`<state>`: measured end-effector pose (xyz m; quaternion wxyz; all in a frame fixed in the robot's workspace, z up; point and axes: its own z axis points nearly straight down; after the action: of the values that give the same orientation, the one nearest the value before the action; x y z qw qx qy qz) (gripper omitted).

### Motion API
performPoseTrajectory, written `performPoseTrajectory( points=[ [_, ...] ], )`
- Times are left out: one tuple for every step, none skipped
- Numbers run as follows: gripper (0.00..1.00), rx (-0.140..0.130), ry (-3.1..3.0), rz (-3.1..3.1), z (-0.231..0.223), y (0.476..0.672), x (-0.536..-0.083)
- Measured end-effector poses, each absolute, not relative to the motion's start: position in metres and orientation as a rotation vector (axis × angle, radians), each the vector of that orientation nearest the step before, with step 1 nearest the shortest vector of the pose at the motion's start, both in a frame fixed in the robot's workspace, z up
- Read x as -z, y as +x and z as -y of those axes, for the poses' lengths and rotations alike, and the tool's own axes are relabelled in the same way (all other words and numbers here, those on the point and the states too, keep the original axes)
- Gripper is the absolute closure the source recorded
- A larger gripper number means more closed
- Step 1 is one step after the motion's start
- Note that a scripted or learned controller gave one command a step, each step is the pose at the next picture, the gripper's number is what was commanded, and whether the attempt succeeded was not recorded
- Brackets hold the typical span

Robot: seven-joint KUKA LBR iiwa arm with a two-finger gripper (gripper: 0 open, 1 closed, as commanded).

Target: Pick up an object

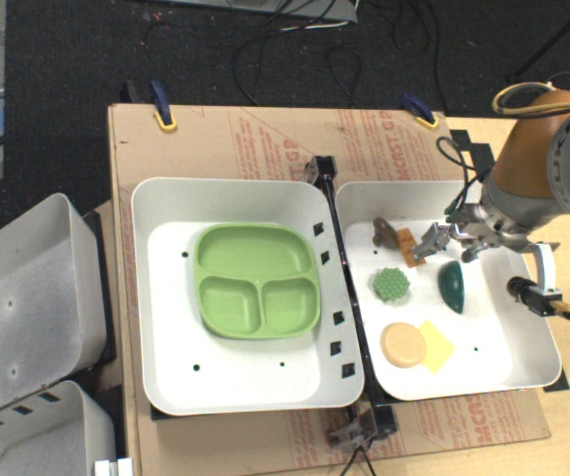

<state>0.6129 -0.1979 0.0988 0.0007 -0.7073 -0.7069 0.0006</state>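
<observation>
The right bin (522,365) holds several small objects. A dark green teardrop piece (451,287) lies near the middle, with a bumpy green ball (392,285) to its left. A tan disc (402,344) and a yellow square (437,346) lie toward the front. A brown piece (389,233) and a small orange piece (415,251) sit at the back. My gripper (453,243) hangs just above the back of the dark green piece, beside the orange piece. Its fingers are spread open with nothing between them.
The left bin (156,296) carries a light green divided plate (258,280). A black divider (339,266) runs between the bins. The grey arm with its orange band (527,157) comes in over the right bin's far right corner. Spare white bins (27,315) stand at the left.
</observation>
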Motion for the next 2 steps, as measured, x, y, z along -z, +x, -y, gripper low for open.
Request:
performPoseTrajectory(
  points=[
    [1.00,0.002,-2.224,2.224,0.198,0.614,-0.112],
    [1.00,0.004,-2.224,2.227,0.205,0.621,-0.159]
  ],
)
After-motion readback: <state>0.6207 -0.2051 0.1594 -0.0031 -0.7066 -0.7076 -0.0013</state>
